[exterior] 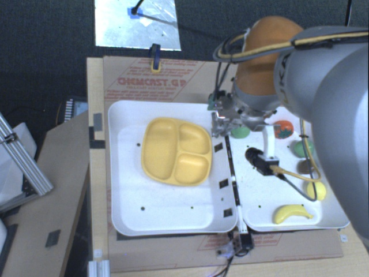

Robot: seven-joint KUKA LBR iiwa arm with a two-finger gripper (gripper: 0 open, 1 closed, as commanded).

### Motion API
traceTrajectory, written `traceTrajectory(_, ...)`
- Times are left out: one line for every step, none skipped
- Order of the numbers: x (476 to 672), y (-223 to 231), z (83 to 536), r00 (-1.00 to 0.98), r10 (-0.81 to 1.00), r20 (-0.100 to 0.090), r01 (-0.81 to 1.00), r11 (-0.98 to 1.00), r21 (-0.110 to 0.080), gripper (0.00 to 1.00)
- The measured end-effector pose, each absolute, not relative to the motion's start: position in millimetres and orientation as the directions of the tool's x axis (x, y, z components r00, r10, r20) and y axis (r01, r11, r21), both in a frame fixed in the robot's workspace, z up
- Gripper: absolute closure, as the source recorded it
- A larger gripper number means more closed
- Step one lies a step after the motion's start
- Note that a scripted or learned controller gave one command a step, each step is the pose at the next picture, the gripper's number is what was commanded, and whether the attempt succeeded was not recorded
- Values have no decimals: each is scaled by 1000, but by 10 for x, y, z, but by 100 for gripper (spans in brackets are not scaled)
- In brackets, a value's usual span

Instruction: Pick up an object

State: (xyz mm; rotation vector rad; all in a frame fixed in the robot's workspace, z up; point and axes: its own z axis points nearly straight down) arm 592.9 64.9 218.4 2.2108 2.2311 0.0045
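We are hovering the gripper [222,120] beside a green ball [240,132]; cannot tell its opening. Risk: striking the bin wall [230,166] just below.

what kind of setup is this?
Likely a robotics lab pick-and-place bench: a grey arm over two white bins, toy items such as a banana and a yellow divided plate, on cardboard.

Divided tray [176,151]: yellow plastic, smooth, soft sheen. Bins [173,215]: white plastic, smooth, semi-matt. Banana [292,213]: yellow, glossy, plastic-looking. Arm casing [328,79]: grey, smooth, satin finish. Board [155,79] under bins: brown cardboard, matt, printed. Sheet [137,15] beyond: shiny, foil-like.
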Motion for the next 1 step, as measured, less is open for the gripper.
traceTrajectory(6201, 1066, 2257, -9, 1000, 2, 1000, 9, 5, 100)
